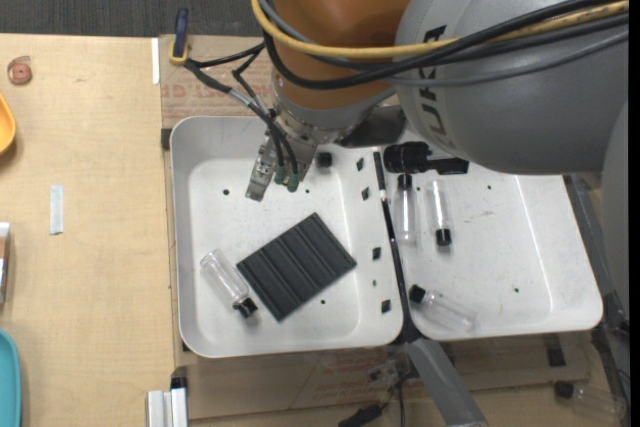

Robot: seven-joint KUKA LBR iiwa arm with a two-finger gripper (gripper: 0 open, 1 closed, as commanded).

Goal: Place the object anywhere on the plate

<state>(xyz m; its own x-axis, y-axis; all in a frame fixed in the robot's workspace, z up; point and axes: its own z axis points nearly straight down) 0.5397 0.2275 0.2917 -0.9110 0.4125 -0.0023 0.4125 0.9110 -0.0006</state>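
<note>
Lying on its side well below the pincer (275, 177) and a little to its left in the camera view, the clear vial (226, 281) with a black cap is, by my reading, the object to be moved. It rests on the floor of the left bin (178, 245), not yet on the plate. The dark ribbed plate (297, 265) sits below the pincer and slightly to its right, turned at an angle, with its near corner just beside the vial's capped end. The pincer hangs over the upper part of the same bin, apart from both; whether it is open or closed cannot be told from this slant, and nothing can be made out in its grasp. Farther to the pincer's right, across the wall between the bins, the right bin (560, 265) holds three similar vials: two lying side by side (407, 211) (439, 213) and one lower down (440, 310). The grey arm (480, 65) with its orange band covers the upper part of that bin, and the tan bench (80, 215) spreads away to the pincer's left. Several risks stand out. A smooth round vial lying flat may roll or squirt out of a pinch that lands off its middle. A descent too close to the cap could catch the plate's corner and shove the plate aside. Once released on the ribbed surface, the vial might roll along a groove and drop off the edge.
</note>
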